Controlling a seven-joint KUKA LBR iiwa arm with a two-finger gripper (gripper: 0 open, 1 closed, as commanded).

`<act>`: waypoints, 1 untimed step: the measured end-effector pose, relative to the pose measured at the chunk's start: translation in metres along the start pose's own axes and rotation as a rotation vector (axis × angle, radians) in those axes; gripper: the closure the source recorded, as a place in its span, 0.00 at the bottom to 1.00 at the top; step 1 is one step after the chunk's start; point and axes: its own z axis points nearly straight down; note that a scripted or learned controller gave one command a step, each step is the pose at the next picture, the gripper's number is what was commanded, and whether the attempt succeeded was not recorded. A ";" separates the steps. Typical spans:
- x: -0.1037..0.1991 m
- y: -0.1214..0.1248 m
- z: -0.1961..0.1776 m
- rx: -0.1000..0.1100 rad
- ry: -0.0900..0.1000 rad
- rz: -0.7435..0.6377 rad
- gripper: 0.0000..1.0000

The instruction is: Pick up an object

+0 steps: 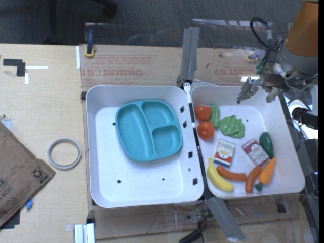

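Note:
The right bin (283, 186) holds several toy foods. Two red tomatoes (204, 121) lie at its left beside a pale green pod (215, 115) and a leafy green piece (232, 126). Lower down are a small white carton (224, 153), a red box (255, 152), a dark green vegetable (266, 144), a carrot (267, 170), a sausage (232, 175) and a banana (218, 175). My gripper (257, 95) hangs over the bin's far right corner, open, with nothing between its fingers, well above and behind the foods.
The left bin (101, 181) carries a teal divided plate (149, 129). On the wooden bench to the left lie a tape ring (64, 153) and a brown cardboard box (17, 176). Cables (263, 32) trail behind the wrist.

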 end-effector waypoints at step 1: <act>-0.001 0.000 -0.008 0.001 -0.001 0.000 1.00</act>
